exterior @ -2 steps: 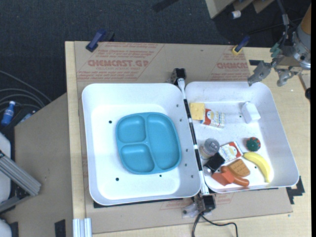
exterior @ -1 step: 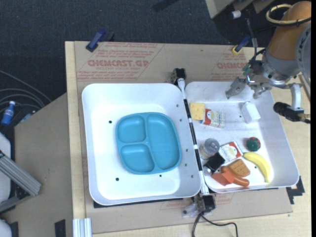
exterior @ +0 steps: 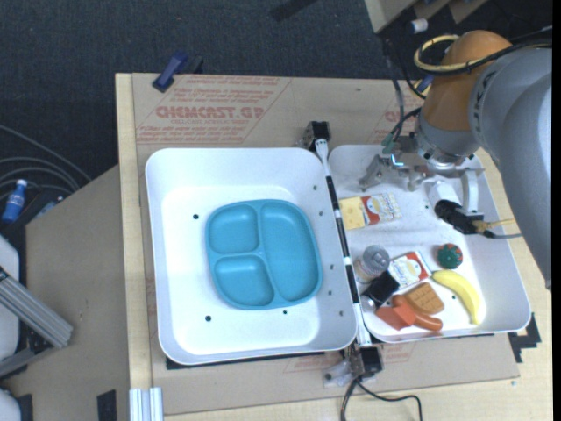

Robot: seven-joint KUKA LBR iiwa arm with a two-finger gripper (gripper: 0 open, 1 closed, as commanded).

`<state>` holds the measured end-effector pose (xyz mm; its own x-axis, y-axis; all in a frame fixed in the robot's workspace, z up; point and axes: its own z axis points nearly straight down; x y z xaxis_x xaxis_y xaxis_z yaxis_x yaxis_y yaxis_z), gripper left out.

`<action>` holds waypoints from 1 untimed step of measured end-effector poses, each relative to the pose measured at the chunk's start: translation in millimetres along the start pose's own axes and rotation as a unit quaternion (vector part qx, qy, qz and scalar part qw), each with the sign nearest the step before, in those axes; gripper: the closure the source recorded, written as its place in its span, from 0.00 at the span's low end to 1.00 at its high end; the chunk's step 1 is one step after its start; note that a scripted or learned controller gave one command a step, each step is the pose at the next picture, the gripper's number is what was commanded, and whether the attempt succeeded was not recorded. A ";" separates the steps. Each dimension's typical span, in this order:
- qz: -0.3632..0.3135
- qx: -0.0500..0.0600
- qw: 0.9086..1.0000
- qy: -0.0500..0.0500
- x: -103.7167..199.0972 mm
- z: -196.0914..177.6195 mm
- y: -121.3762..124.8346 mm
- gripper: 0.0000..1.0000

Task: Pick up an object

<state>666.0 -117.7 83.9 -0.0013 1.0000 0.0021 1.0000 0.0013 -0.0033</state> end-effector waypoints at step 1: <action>0.001 -0.001 1.000 -0.001 23.4 -0.5 -40.9 0.00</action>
<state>625.1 -94.3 84.6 0.0000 1.0000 0.0009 1.0000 0.0000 -0.0023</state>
